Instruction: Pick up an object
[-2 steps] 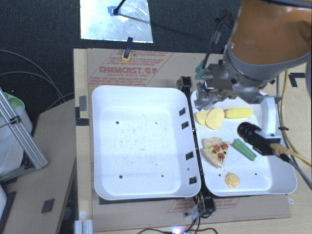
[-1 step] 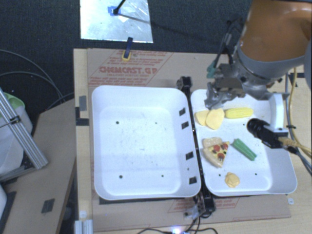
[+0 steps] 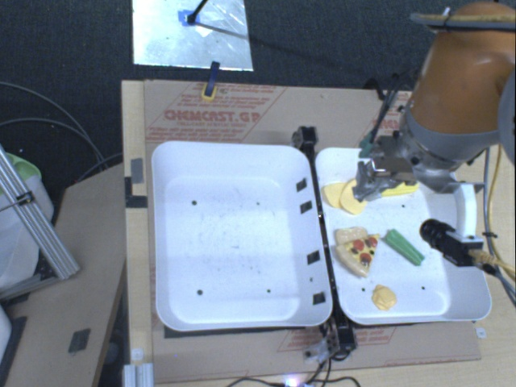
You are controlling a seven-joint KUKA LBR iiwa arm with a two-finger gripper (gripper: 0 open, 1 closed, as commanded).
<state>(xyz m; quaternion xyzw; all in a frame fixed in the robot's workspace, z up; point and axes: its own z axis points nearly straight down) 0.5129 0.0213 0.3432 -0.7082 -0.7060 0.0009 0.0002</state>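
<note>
We locate the claw (image 3: 364, 190) low over the far-left part of the right-hand shallow white plastic bin (image 3: 459, 297), hanging from the grey arm with its orange band (image 3: 468, 63). From this slanted overhead angle we cannot tell whether the claw is spread or pressed together, and we see nothing pinched in it.

Directly at the claw tip lie two flat pale-yellow round slices (image 3: 343, 196), overlapping one another; the claw body covers their right edge. We judge these the nearest candidate for pickup: they sit immediately left of and beneath the claw, so the coming move is mainly a straight descent. Being flat and thin, they will likely offer little edge to grip.

Just right of the claw, a flat yellow strip (image 3: 399, 190) projects from under the wrist, its long axis running left to right.

Moving toward the near side, we find a wedge-shaped toy pizza slice with red spots (image 3: 357, 248), and just beside it on the right a green elongated bar (image 3: 403, 247), its long axis running diagonally from upper left to lower right. Nearer still lies a small yellow lumpy piece (image 3: 384, 298), well apart from the claw.

The left-hand shallow white plastic bin (image 3: 161, 216) adjoins the right one on the cardboard-covered counter (image 3: 218, 115).
</note>
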